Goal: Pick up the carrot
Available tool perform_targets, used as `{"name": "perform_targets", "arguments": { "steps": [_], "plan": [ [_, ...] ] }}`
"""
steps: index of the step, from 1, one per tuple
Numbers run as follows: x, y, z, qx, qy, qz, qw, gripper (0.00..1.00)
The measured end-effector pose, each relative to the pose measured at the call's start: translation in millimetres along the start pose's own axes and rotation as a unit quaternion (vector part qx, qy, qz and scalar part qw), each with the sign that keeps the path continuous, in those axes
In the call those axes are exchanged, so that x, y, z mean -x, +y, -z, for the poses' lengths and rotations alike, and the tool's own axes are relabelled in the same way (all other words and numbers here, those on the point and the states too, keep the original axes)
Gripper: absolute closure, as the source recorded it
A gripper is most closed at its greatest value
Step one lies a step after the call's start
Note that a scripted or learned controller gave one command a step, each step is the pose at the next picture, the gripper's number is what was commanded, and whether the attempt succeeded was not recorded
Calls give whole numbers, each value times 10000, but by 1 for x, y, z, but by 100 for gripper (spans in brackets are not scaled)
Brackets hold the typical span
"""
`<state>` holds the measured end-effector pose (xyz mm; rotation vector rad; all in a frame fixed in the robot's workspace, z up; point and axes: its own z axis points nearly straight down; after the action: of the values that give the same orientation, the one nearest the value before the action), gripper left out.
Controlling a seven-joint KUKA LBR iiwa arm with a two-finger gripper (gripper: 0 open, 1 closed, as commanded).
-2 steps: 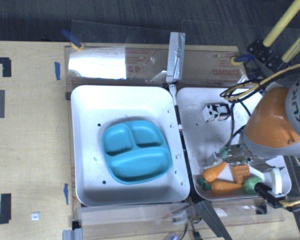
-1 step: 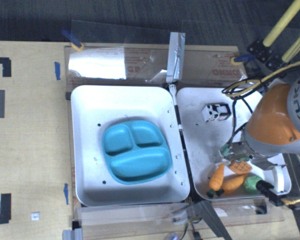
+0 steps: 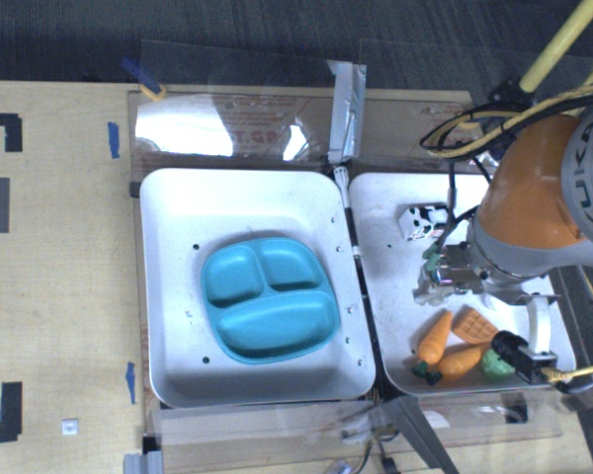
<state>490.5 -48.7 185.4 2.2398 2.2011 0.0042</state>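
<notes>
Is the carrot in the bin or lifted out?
In the bin: the carrot lies on the right bin's floor near its front edge, below the gripper.

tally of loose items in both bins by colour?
Blue: 1, the tray in the left bin.
Orange: 3, a carrot, a second carrot and a wedge, right bin.
Black and white: 1, a small toy.
Total: 5

You see the gripper (image 3: pixel 447 276) over the right bin (image 3: pixel 385 265), just above the carrot (image 3: pixel 436 338), which lies beside another orange toy (image 3: pixel 461 361) and a green piece (image 3: pixel 495 365). A blue tray (image 3: pixel 269 297) sits in the left bin (image 3: pixel 178 225).
</notes>
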Motion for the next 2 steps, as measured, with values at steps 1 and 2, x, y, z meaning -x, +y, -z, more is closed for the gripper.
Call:
{"name": "perform_targets", "arguments": {
  "steps": [1,2],
  "plan": [
    [1,-1,-1,-16,-4,-11,10000,0],
    [56,-11,-73,-30,0,1400,9901,0]
  ]
}}
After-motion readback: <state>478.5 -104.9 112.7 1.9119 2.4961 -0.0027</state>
